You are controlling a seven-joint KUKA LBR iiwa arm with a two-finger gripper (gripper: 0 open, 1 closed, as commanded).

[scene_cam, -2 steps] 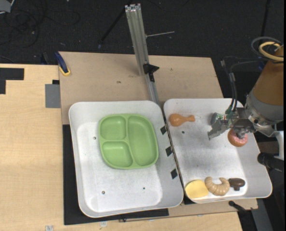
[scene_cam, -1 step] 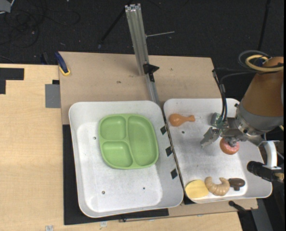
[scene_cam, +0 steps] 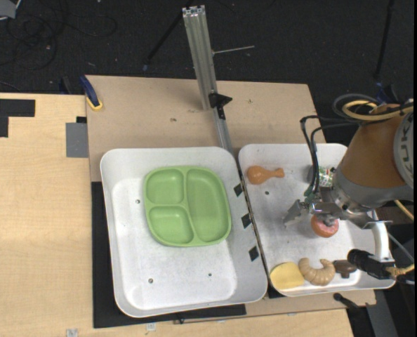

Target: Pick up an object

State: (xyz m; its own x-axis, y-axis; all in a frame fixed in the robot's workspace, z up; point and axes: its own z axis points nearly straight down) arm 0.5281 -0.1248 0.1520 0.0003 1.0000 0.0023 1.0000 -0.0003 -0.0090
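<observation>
Gripper over a red object (finger spread impossible to tell).

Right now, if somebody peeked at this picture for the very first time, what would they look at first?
Probably the bright green plate with three compartments, sitting in the left bin. Next, the big grey and orange robot arm reaching in over the right bin, its hand low beside a small red thing. An orange toy drumstick lies near that bin's far end, and a yellow piece and a tan curled one at its near edge.
</observation>
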